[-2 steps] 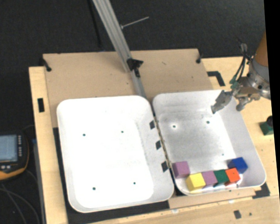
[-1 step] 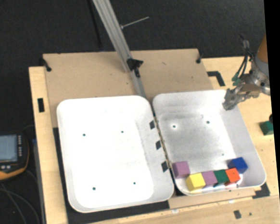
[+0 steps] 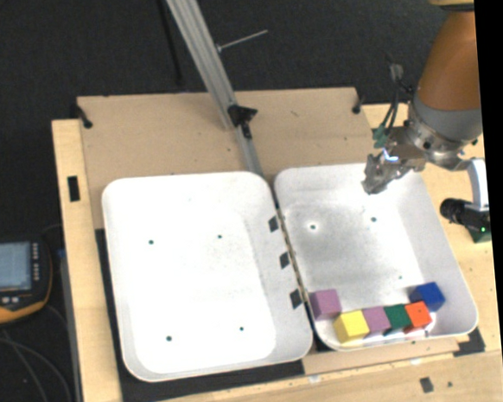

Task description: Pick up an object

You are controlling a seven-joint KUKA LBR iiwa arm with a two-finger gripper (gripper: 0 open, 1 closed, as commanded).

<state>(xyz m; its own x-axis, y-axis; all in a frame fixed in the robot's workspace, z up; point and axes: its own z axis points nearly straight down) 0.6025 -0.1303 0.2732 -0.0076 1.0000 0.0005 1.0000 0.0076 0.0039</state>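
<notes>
Blocks — small coloured cubes — sit bunched along the near edge of the right bin [image 3: 320, 190]: a purple block [image 3: 325, 302] standing slightly apart toward the divider, then a yellow block [image 3: 351, 325], a second purple block [image 3: 376, 319], a green block [image 3: 397, 317], an orange block [image 3: 416, 315] and a blue block [image 3: 428, 295] packed close, several touching. Left bin [image 3: 125, 249] holds no blocks.

Gripper [image 3: 377, 177] hangs over the far right corner of the right bin, well apart from the cluster. Finger state: cannot tell — too small and blurred. Nothing visibly held.

Step in hand, as judged: approach, no target reached yet. Next move calls for travel toward the near edge, then descent. The lone purple block by the divider looks the easiest pick; the packed row leaves little finger room and sits tight against the bin wall.
</notes>
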